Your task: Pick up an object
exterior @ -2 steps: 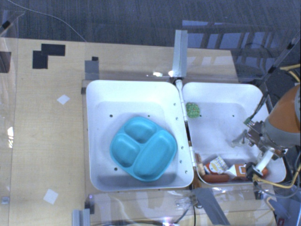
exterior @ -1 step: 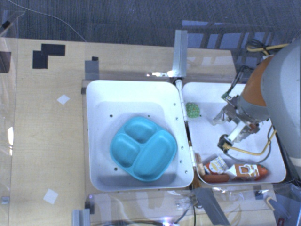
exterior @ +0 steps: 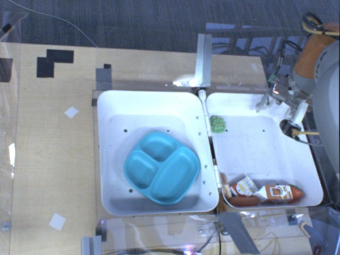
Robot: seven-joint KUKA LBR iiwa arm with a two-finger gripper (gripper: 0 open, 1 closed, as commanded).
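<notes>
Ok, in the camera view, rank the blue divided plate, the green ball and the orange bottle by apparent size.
1. blue divided plate, clearly largest.
2. orange bottle, lying along the right bin's near wall.
3. green ball, smallest.

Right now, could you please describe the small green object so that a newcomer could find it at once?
Look at the right-hand white bin of the two. Follow its left wall toward the far corner; the small green object lies there, alone. It is bumpy, roundish and green, unlike the red and orange packaged items piled along the near edge.
</notes>
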